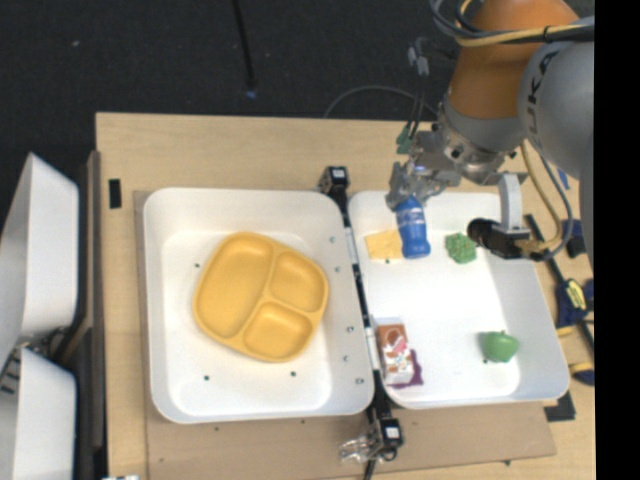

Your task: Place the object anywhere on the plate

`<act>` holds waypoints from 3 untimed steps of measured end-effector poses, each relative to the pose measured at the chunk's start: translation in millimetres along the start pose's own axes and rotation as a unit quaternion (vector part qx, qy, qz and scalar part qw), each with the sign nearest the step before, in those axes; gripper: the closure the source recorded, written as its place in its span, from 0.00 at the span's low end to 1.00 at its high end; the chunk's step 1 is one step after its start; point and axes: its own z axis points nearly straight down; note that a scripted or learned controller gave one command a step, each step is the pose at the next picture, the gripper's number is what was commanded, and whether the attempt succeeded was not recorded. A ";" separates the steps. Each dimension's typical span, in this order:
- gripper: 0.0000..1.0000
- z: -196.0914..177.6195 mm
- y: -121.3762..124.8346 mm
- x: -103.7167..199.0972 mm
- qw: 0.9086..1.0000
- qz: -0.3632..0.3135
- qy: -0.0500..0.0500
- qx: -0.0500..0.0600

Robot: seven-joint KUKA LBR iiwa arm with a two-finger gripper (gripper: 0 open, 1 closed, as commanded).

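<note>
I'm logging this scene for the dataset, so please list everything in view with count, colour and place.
plate: one, yellow, three compartments, in the left bin
left bin: one, white, left half of the bench
right bin: one, white, right half of the bench
blue bottle: one, blue, far end of the right bin, directly under the tool
yellow block: one, yellow, just left of the bottle
green objects: two, green, right side of the right bin
packet: one, red and purple, near left corner of the right bin
bench: one, light wood
arm: one, grey and orange, reaching from the right
tool: one, above the bottle

Bright, even overhead light, soft shadows, mild glare on white bins point(170, 368), slight overall softness.
</note>
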 end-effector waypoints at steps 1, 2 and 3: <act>1.00 -0.9 -17.0 55.5 1.000 0.000 0.000 0.000; 1.00 15.8 -28.4 98.5 1.000 0.001 -0.001 0.001; 1.00 19.7 -37.8 160.1 1.000 -0.001 0.000 0.001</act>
